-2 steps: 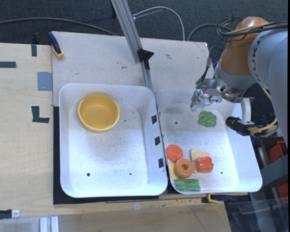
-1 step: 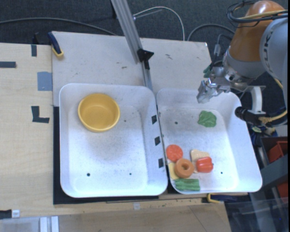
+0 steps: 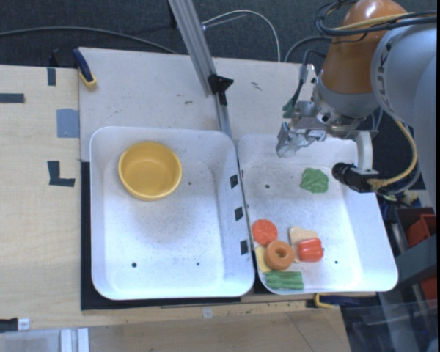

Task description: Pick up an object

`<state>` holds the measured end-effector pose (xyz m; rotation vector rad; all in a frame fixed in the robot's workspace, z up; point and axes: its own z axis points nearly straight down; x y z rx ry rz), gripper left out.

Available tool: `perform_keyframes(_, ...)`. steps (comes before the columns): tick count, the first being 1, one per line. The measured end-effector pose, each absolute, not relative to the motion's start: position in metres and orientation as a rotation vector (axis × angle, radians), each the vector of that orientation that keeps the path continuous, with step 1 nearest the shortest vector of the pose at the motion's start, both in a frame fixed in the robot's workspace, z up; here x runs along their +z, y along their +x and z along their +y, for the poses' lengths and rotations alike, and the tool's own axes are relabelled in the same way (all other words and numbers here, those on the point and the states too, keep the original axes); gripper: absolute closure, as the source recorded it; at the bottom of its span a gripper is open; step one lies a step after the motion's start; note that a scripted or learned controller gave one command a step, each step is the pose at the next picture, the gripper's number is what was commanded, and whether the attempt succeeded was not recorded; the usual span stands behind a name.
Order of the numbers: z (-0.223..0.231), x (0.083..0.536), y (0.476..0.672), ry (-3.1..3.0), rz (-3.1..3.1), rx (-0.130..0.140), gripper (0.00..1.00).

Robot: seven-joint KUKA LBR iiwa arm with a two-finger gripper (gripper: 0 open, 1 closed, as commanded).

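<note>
Nothing picked yet. Claw hangs over the right bin's far edge, nothing between its fingers; spread of the grip: cannot tell. Likely target, the green lump, lies just beside and nearer, on the bin floor. Rounded, no clear long axis or heading. Descent, grip, lift remain.

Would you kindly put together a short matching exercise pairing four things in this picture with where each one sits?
Things:
1. yellow bowl
2. green leafy toy
3. brown doughnut
4. gripper

Places:
A. front of the right bin, in the cluster of toy foods
B. over the right bin's back edge
C. left bin, towards its back left
D. alone in the right bin, behind the cluster

Pairs: 1-C, 2-D, 3-A, 4-B
</note>
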<state>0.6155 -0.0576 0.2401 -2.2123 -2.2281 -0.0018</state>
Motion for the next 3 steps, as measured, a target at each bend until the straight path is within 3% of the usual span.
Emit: perform_keyframes(3, 0.1, 0.232, 0.597, -2.212, -2.228, 0.001, 1.0)
